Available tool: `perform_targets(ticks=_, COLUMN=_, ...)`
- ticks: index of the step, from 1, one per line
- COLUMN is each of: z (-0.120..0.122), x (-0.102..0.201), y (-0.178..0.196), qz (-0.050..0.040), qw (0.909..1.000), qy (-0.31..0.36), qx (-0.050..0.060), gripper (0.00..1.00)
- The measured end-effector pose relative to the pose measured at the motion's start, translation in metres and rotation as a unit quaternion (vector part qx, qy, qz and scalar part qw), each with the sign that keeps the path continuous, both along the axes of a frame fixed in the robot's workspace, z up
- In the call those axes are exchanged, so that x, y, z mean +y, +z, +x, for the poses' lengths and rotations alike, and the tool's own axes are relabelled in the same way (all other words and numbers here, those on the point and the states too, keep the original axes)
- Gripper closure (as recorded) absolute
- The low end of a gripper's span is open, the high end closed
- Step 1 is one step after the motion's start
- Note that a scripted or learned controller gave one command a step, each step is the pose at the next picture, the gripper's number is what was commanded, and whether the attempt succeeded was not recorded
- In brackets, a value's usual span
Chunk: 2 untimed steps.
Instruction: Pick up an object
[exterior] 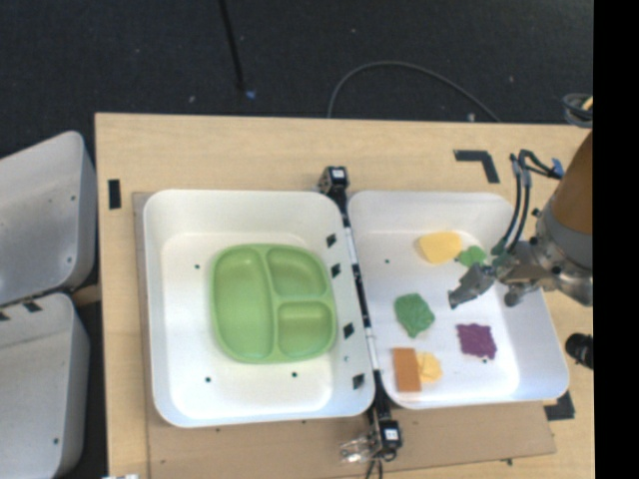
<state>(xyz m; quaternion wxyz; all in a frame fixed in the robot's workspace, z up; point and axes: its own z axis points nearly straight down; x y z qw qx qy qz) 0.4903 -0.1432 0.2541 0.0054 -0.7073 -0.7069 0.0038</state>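
Hand [479, 285] is hovering low over the right bin [529, 377], coming in from the right side, and its two dark fingers look spread apart with nothing pinched between them, so no object is picked yet as far as I can see. Fingertips sit in the bare patch between a few candidates: a small green piece [471, 256] just above and touching or nearly touching the hand, a yellow piece [439, 246] just left of that, a bigger green lump [413, 313] down to the left, and a purple piece [476, 340] just below. Further down near the bin's front edge there's an orange block [406, 369] with a small yellow bit [429, 368] right up against it. The left bin [170, 387] carries a green divided tray [273, 301], well apart from the action. My read is we're in the approach or aiming step, before any grasp. Honestly hard to tell which item it's going for, but the small green piece and the purple one are nearest. Next move probably calls for centering the open fingers over a single item, dropping down to the bin floor, then closing. The small green and yellow pieces sit close together, so a sloppy descent could nudge both and grab neither.
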Motion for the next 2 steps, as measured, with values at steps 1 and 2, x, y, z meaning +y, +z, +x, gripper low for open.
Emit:
perform_targets(ticks=1, z=0.002, x=0.000, y=0.005, qz=-0.0012, qw=1.0000, qy=0.002, qx=-0.005, gripper=0.00)
perform_targets(ticks=2, z=0.002, x=-0.004, y=-0.061, qz=-0.0004, qw=1.0000, qy=0.000, qx=-0.002, gripper=0.00)
